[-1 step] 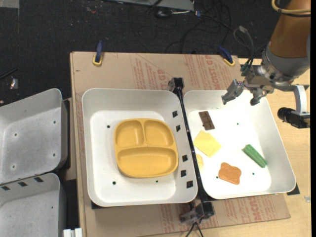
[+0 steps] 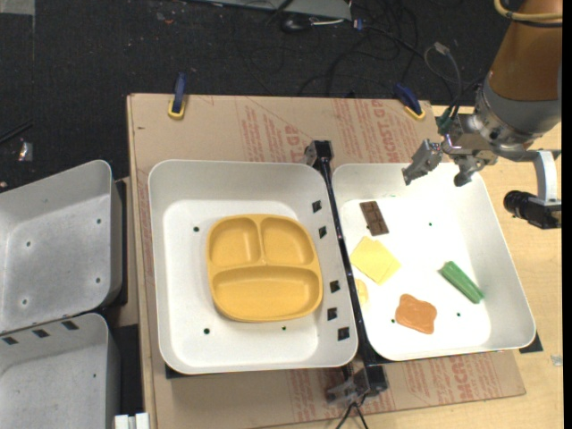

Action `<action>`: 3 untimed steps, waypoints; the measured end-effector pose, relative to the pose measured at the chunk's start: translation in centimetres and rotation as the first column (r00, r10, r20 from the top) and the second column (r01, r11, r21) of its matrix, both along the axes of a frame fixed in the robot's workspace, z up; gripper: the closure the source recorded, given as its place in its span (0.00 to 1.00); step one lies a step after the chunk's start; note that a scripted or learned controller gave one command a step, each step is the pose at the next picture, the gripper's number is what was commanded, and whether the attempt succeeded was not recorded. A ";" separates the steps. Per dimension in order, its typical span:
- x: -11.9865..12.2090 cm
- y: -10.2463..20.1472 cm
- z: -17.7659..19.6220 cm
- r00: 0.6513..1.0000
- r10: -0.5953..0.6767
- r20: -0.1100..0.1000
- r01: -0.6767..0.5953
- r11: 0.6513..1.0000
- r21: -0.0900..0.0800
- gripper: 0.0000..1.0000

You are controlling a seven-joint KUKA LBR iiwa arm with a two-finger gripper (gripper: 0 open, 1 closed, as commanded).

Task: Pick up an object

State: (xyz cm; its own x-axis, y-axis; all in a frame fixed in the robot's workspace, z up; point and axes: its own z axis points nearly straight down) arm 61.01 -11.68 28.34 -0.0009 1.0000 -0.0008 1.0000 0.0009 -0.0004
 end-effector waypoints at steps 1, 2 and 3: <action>-0.7 -0.8 -5.4 1.000 -0.003 -0.005 0.003 1.000 0.001 0.00; -0.9 -1.8 -10.8 1.000 -0.003 -0.005 0.003 1.000 0.001 0.00; -1.3 -2.3 -15.3 1.000 -0.003 -0.004 0.003 1.000 0.001 0.00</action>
State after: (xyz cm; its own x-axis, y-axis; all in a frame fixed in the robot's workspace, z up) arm 59.70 -13.95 13.04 0.0023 1.0000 0.0004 1.0000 -0.0023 -0.0045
